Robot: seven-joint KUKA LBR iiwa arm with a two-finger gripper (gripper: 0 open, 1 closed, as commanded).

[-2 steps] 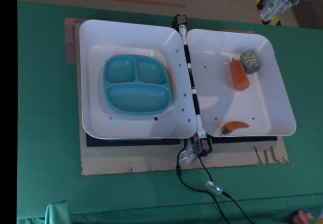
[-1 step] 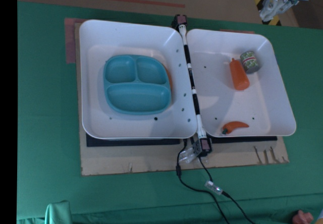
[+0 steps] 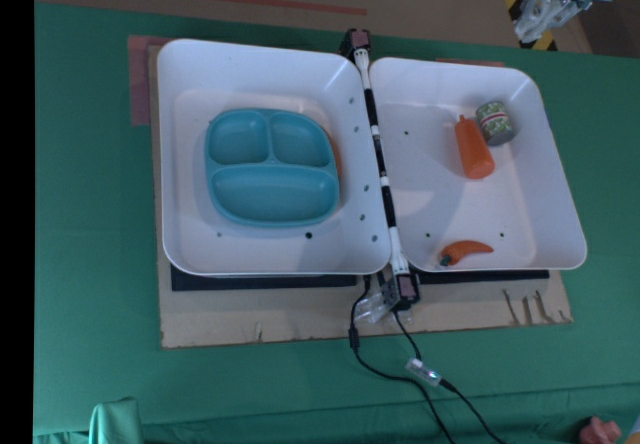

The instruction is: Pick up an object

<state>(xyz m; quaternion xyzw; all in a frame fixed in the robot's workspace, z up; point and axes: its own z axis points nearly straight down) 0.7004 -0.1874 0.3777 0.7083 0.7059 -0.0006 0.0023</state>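
The gripper is pale white-grey, its boxy body above carrying small green and reddish parts with metal-coloured fittings; finer detail is too blurred to tell.

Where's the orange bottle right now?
The orange bottle lies in the right bin, toward its far side, right beside the small patterned can, with the orange pepper nearer the bin's front edge.

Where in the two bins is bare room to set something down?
Right bin: bare floor left of the orange bottle and above the carrot. Crowded where the small can touches the bottle. Left bin: margins around the blue plate.
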